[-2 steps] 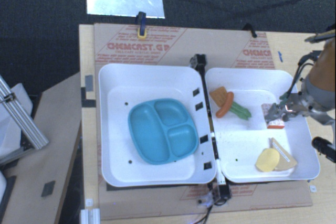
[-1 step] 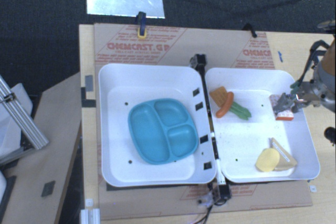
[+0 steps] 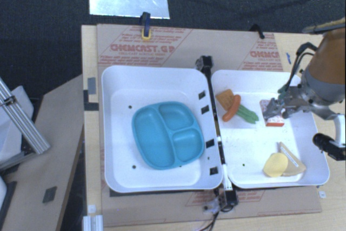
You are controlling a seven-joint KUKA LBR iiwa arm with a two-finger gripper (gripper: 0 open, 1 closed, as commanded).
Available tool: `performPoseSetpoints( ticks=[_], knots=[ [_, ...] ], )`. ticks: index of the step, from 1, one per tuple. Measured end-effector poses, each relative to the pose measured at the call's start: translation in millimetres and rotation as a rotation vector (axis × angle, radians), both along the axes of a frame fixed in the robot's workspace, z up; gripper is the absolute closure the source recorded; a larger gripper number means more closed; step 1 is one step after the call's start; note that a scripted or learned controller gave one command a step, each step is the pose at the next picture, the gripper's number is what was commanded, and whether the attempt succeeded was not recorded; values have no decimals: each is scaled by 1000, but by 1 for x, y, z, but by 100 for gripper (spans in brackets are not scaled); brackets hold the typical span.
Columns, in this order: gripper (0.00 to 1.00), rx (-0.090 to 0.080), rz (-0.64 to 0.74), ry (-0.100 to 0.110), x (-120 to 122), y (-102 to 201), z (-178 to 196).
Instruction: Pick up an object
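We take the small white block with a red edge (image 3: pixel 273 115), lying in the right-hand shallow white bin (image 3: pixel 311 132) near its far right side, as the likeliest thing to lift. It looks like a light, stiff toy piece, probably smooth plastic, so we would grip it across its short sides and squeeze gently, lest it slip. Our pincer (image 3: pixel 277 106) sits directly over this block, touching or nearly touching its top; whether it is spread or pressed together we cannot tell, and we see nothing clearly pinched.

Left of the block, apart from it, lie an orange wedge-shaped piece (image 3: pixel 227 99), a small orange carrot-like stick (image 3: pixel 231 111) and a green pod-shaped toy (image 3: pixel 248 114), clustered and touching. Toward the near corner rest a pale yellow rounded piece (image 3: pixel 274 165) and a tan wedge (image 3: pixel 292 162) beside it. The left-hand bin (image 3: pixel 116 132) holds a blue divided plastic plate (image 3: pixel 167 135). Both bins stand on the cardboard-covered tabletop (image 3: pixel 178 46).
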State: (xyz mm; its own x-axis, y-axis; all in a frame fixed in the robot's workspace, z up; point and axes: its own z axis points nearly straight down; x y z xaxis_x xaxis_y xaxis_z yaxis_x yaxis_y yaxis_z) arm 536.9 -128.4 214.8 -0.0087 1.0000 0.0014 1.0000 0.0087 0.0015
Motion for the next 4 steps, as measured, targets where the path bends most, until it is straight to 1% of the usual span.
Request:
performPoseSetpoints(
  ticks=[1,2,3,4],
  knots=[
    [100,0,1,-1,-3,57,12],
    [100,0,1,0,-6,109,2],
    [100,1,1,1,-2,159,-3],
    [100,1,1,1,-8,208,-7]
  ],
)
